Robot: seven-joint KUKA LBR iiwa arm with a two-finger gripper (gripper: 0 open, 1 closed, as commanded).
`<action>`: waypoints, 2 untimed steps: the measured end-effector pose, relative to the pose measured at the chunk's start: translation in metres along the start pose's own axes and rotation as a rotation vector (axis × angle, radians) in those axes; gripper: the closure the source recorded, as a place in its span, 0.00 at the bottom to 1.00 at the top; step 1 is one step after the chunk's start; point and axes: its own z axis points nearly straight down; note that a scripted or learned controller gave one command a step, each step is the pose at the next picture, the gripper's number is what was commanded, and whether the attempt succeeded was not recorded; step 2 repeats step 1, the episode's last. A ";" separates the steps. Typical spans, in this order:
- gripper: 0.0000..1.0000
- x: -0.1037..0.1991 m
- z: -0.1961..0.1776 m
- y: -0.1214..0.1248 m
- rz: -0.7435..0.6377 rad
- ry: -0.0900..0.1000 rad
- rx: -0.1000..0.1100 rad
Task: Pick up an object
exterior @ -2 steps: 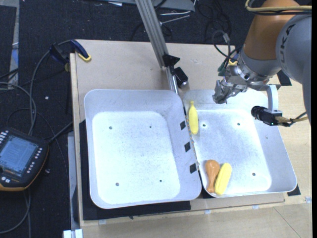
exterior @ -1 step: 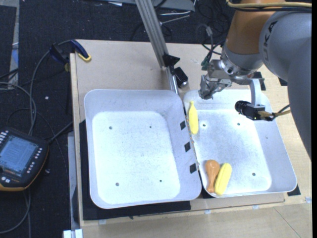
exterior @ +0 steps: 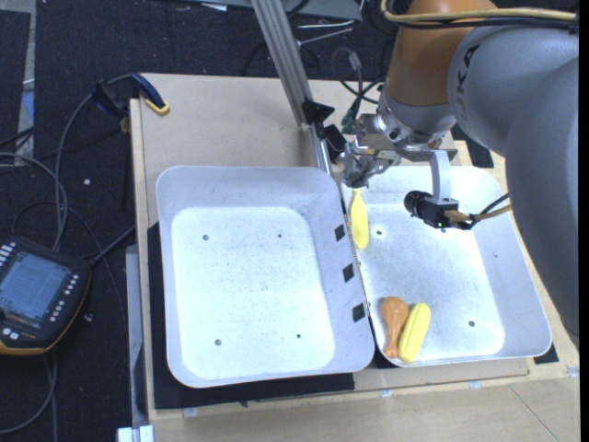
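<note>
My gripper (exterior: pixel 357 180) hangs over the left edge of the right bin (exterior: pixel 479 274), close to the wall between the two bins. A long yellow object (exterior: pixel 359 223) hangs straight down from it, its top end pinched between the fingers. Two more objects lie in the right bin's near left corner, touching each other: an orange pear-shaped piece (exterior: pixel 394 319) and a yellow oblong piece (exterior: pixel 414 331).
The left bin (exterior: pixel 248 274) sits beside the right one, with black clips (exterior: pixel 351 273) on the shared wall. A slanted metal pole (exterior: pixel 285 53) rises behind the bins. A black cable fitting (exterior: pixel 433 208) hangs off the wrist over the right bin.
</note>
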 end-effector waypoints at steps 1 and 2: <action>1.00 0.061 0.001 0.000 -0.001 0.000 0.000; 1.00 0.061 0.001 0.000 -0.001 0.000 0.000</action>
